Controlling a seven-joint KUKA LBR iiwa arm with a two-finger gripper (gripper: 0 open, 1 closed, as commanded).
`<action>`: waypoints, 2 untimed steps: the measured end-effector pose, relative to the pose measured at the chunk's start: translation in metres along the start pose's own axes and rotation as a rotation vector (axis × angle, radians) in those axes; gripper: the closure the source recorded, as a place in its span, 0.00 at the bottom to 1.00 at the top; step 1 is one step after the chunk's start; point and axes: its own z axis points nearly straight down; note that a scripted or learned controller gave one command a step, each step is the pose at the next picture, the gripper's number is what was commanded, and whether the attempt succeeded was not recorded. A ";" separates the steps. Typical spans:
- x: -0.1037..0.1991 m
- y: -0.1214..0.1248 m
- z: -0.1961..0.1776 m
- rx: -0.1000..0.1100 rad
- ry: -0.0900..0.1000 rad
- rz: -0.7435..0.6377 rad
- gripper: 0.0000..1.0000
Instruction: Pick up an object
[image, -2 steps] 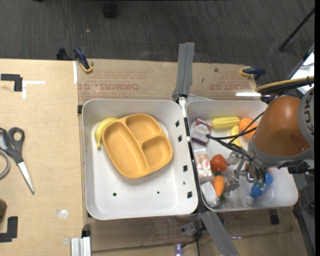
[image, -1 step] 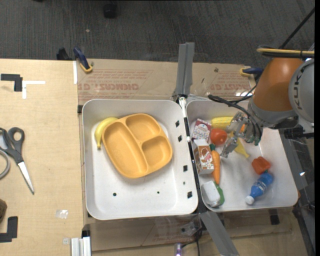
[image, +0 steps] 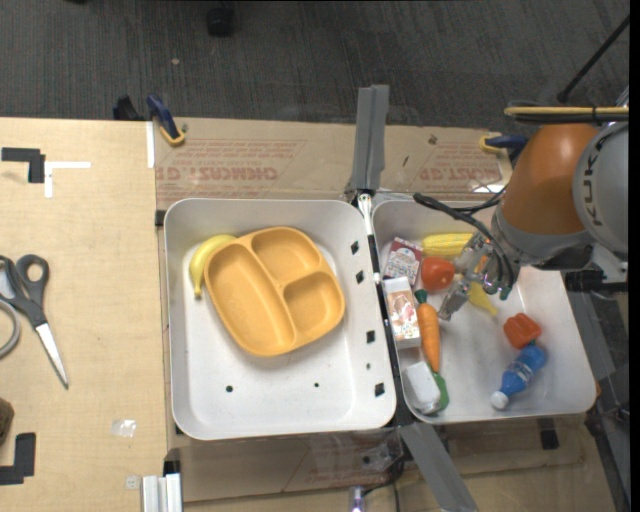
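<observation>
Objects: a cluster is lying in the right bin (image: 560, 400), where the arm (image: 560, 190) is reaching in from the right.
Gripper: the gripper (image: 472, 285) is hovering low in the right bin's upper middle; how its fingers are standing, I cannot tell, and nothing is showing clearly held.
Tomato: a red tomato (image: 437, 272) is sitting just left of the gripper, below a corn cob (image: 447, 243).
Carrot: the carrot (image: 429, 335) is lying lengthwise beside a small carton (image: 403, 312).
Bottle: a blue bottle (image: 519, 376) is resting lower right, below an orange block (image: 521, 328).
Left bin: the left bin (image: 270, 400) is carrying a divided yellow plate (image: 272, 290) with a banana (image: 205, 258) tucked at its upper-left edge.
Bench: scissors (image: 38, 310) are lying far left.
</observation>
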 end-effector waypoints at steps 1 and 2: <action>0.050 -0.020 -0.003 0.007 -0.013 0.052 0.00; -0.022 0.009 0.005 -0.006 0.019 0.090 0.00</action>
